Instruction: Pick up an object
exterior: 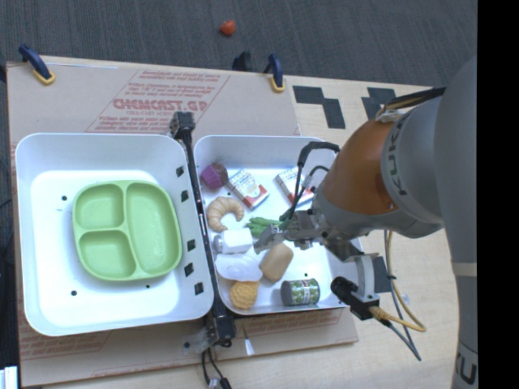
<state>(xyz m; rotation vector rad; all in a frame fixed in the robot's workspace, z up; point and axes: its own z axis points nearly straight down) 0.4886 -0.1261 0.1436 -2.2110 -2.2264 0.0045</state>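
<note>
We judged the arm (381, 177) to be in the reach phase of the pick: its end effector (280, 232) hung low over the right bin (243, 144), among the cluttered items, and nothing could be seen held in it. Whether it was released or clenched we could not tell (the wrist body hid most of it). The likeliest targets lay closest: a green leafy piece (261, 224) just at its tip, a white block (233, 240) just to its left, and a tan rounded piece (276, 262) directly below it. A croissant (224, 211) sat up and to the left of it, a purple item (214, 174) farther up, and a small can (301, 292) lay on its side below and slightly right. The next move, we reckoned, called for settling on one item and descending cleanly, since the neighbours crowded each other. Well to the left of the end effector, the other bin (32, 160) carried a green divided plate (126, 230). Both bins rested on a cardboard-covered bench (162, 96) held by clamps (36, 63), with grey carpet (122, 6) beyond and a small red thing (228, 27) lying on it.
</note>
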